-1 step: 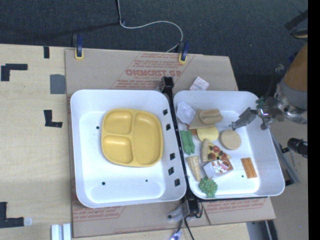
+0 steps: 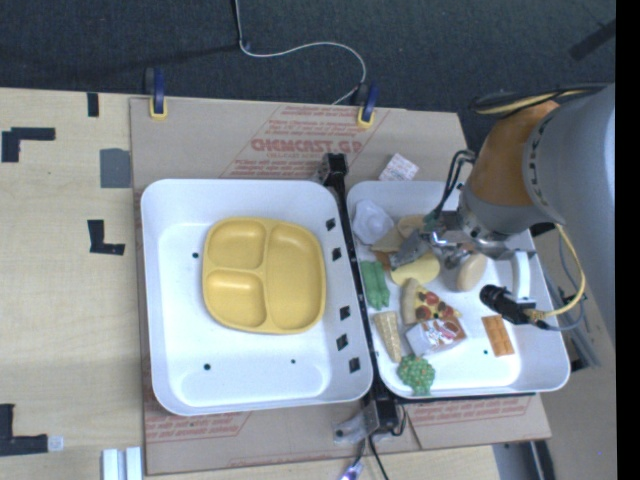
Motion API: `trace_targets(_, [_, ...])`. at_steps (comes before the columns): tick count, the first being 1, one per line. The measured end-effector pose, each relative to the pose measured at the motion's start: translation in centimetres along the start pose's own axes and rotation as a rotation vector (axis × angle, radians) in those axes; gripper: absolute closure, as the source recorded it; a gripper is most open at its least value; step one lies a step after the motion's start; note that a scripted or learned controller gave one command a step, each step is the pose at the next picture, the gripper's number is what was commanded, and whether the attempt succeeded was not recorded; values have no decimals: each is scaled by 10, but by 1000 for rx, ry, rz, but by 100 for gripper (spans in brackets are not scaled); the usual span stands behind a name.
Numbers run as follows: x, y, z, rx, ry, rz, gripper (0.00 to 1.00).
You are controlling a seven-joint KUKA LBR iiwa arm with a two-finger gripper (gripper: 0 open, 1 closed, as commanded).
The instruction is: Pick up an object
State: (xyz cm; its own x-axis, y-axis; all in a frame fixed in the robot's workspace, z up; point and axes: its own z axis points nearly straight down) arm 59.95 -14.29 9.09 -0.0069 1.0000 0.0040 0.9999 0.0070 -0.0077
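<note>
The right bin (image 2: 540, 368) holds several toy foods. Among them are a yellow banana-like piece (image 2: 416, 269), a beige round piece (image 2: 468, 270), a pizza slice (image 2: 437, 314), a green pod (image 2: 375, 286), a broccoli floret (image 2: 417, 372), a pale corn-like bar (image 2: 388, 336), an orange block (image 2: 497, 335) and a clear cup (image 2: 371, 220). My gripper (image 2: 447, 247) is low in this bin's upper middle. It sits just right of the yellow piece and just left of the beige one. The wrist hides what lies under it.
The left bin (image 2: 170, 368) holds a yellow divided plate (image 2: 264, 274). A black divider (image 2: 345, 268) with clips runs between the bins. A white tag (image 2: 399, 167) lies on the cardboard behind the right bin. The arm's grey body (image 2: 560, 158) overhangs the right bin's far right corner.
</note>
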Motion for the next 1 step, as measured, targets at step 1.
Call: trace_targets(1, [-29,45,10,32,7,11,0])
